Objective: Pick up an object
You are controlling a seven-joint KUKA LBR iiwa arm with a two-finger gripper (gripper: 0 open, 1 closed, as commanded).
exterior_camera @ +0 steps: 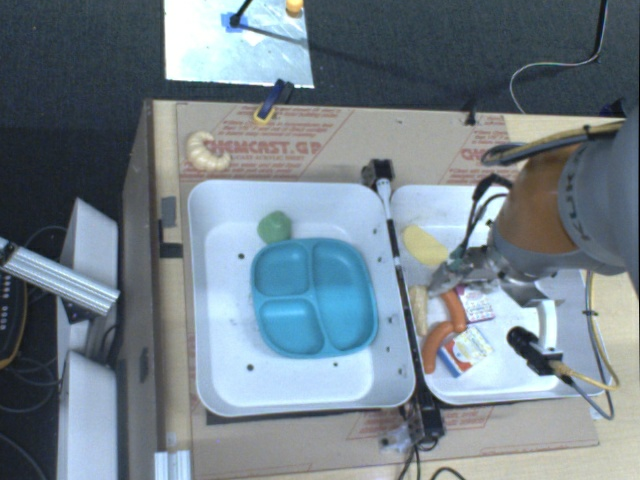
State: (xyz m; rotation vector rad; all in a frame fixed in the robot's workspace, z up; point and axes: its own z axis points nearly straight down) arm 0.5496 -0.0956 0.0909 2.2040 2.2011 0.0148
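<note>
REMOTE STATION: The counter (330,133), lined with printed cardboard, carries two shallow white bins side by side as I watch from the overhead camera. The left bin (215,298) holds a blue divided plate (312,298), with a green ball (274,227) just beside the plate's upper-left corner. The grey arm (560,218), orange-banded above the wrist, reaches from the right over the right bin (500,390). Its jaws sit low near the middle of that bin, and from this angle I cannot tell whether they are released or clenched.

Just below them an orange sausage (445,333) lies on the bin floor, slanting down toward the bin's left wall. A yellow piece (425,245) rests near the upper-left corner of the same bin, close beside the jaws. A tan stick (421,313) lies along the left wall, next to the sausage. A red, white and blue packet (468,350) touches the sausage's right side, and a smaller pale printed card (479,308) lies just above the packet.
</note>
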